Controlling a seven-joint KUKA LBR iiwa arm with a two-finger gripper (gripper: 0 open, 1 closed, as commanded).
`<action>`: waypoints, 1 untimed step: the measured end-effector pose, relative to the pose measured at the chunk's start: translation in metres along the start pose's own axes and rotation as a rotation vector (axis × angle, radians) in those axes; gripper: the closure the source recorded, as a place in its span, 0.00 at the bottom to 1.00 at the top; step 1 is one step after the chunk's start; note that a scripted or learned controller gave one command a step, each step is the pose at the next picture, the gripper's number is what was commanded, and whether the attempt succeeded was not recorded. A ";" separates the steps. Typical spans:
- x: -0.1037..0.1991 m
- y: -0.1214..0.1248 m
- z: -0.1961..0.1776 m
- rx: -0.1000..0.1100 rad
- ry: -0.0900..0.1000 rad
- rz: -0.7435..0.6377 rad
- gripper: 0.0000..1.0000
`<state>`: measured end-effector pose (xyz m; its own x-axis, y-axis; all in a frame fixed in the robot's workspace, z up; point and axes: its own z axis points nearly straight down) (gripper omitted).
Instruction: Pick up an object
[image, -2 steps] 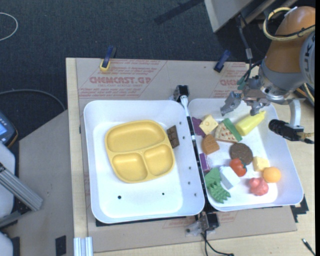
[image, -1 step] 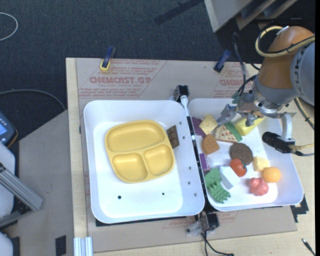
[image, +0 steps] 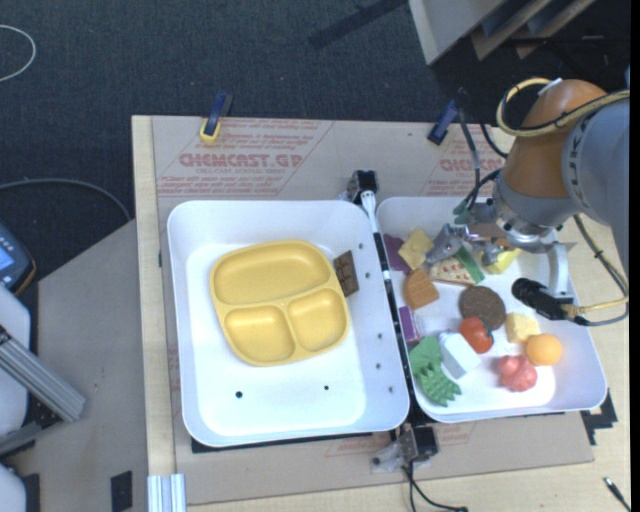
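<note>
Hovering tool over the upper part of the right bin — toy food just below and left of it

Scanning left to right: left bin (image: 190, 300) carries a yellow divided tray (image: 280, 300), with a small brown block (image: 346, 271) touching the tray's right edge. No target for the arm there as things stand; arm is well apart from that side.

Right bin (image: 590, 385) has the clutter. Along its left wall: purple piece (image: 397, 250), yellow wedge (image: 416, 244), tan bread-like chunk (image: 421, 290), green ridged piece (image: 432, 368) lower down. Middle: cracker-like piece (image: 456, 271) with red dots, dark brown round patty (image: 483, 303), red tomato-like piece (image: 476, 335), white block (image: 460, 353). Right side: yellow cube (image: 521, 327), orange ball (image: 543, 349), pink-red fruit (image: 518, 373).

Tool (image: 462, 240) sits at the upper part of the right bin, arm (image: 560, 150) coming in from the right. Relation that matters: the cracker-like piece lies directly below the tool tip in the view, touching or just beside it — nearest candidate. Yellow wedge is just left of the tool. A green bit (image: 470, 264) sits beside the cracker, partly under the tool.

Tool state: cannot tell — tip is lost in clutter and linkage, so a grasp can't be confirmed.

Judgement: grasp not yet made; the next move likely a short descent onto the cracker or wedge. Crowding risks a multi-item pinch.
</note>
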<state>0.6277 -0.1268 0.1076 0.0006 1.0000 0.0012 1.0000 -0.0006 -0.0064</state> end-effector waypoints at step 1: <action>0.001 0.000 0.024 -0.002 0.000 -0.001 0.00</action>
<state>0.6274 -0.1260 0.0833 -0.0001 1.0000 0.0008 1.0000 0.0001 -0.0042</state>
